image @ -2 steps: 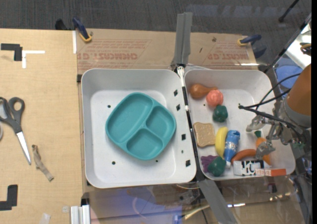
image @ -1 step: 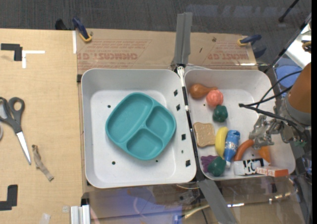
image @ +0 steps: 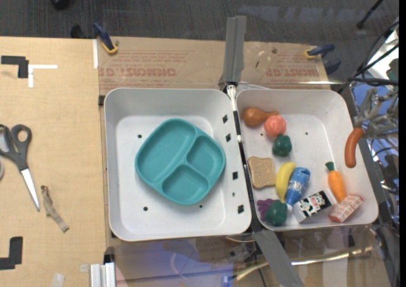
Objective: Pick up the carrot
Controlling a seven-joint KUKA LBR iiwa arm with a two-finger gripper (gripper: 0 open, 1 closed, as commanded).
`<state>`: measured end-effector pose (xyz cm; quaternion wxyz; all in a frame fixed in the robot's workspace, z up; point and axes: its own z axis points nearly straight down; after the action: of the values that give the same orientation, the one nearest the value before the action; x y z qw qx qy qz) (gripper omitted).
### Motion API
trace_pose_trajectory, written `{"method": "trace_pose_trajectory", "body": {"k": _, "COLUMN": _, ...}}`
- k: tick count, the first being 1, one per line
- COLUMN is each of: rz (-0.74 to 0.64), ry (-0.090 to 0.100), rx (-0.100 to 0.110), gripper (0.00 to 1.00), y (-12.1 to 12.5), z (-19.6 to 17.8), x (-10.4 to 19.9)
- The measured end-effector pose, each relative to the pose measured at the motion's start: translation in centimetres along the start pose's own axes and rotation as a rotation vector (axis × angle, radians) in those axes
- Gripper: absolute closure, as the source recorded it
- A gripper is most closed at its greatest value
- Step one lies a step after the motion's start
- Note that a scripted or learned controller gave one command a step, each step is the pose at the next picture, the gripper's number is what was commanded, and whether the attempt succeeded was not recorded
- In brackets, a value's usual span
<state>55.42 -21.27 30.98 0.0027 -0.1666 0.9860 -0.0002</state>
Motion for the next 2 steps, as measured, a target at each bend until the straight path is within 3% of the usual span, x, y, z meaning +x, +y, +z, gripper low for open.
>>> {"method": "trace_pose_trajectory", "body": {"k": 1, "rz": -0.175, "ry": 0.001, "rx": -0.001, "gripper": 1.0, "y": 0.12, "z": -18.25, "x": 3.1}}
{"method": "trace_pose_trajectory", "body": {"k": 2, "rz": -0.173, "ry": -0.003, "rx": 0.0, "gripper": 1.0, "y": 0.07, "z": -19.08, "x": 2.88}}
